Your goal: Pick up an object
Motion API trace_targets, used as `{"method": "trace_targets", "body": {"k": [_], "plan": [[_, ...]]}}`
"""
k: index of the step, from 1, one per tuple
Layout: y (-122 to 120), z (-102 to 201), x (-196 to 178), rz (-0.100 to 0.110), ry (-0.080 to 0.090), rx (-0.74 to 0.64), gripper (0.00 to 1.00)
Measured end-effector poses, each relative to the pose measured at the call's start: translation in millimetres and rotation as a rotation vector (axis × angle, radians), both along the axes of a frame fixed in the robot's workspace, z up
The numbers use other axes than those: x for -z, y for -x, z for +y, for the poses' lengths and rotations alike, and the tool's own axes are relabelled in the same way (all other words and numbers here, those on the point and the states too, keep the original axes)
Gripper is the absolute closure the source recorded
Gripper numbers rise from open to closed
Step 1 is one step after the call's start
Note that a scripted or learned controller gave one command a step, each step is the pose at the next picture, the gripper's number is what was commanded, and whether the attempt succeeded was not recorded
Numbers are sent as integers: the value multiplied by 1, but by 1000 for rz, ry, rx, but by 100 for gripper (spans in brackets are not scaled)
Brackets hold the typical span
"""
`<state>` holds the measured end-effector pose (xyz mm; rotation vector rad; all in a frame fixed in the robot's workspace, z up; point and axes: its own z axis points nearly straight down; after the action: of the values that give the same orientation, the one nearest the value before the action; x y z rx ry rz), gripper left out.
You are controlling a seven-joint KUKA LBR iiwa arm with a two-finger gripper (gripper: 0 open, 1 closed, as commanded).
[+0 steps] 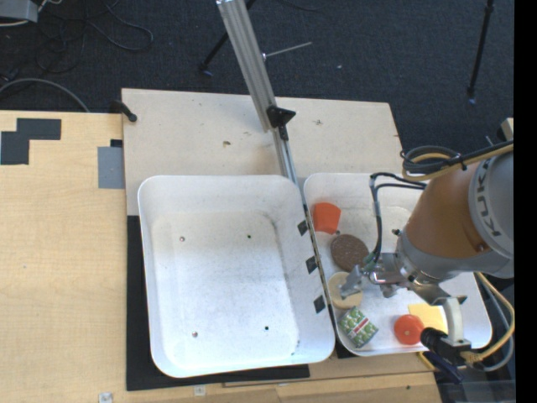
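Note:
The right bin [323, 193] holds several small objects. An orange cup [326, 217] lies near its far left corner. A brown disc [349, 249] sits below it, and a pale tan piece [343, 291] lies just under the disc. A green patterned block [359, 327] rests near the front rim. To its right are a red ball [409, 329] and a yellow block [429, 316]. My gripper [362, 279] hangs low over the bin's middle, right beside the tan piece and just below the brown disc. The grey and orange arm covers the bin's right half.
The left bin [220, 277] lies next to the right one, its floor showing only dark specks. A metal bar [258, 82] slants down from the top to the wall between the bins. Cables loop around the arm's wrist at the right.

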<state>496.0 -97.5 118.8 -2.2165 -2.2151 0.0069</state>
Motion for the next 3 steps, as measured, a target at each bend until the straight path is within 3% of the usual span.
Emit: {"method": "trace_targets", "body": {"k": [1,2,3], "plan": [[-2,1,25,-10,-2,0,0],[-2,0,14,-10,-2,8,100],[-13,-1,-35,-11,3,-1,100]]}}
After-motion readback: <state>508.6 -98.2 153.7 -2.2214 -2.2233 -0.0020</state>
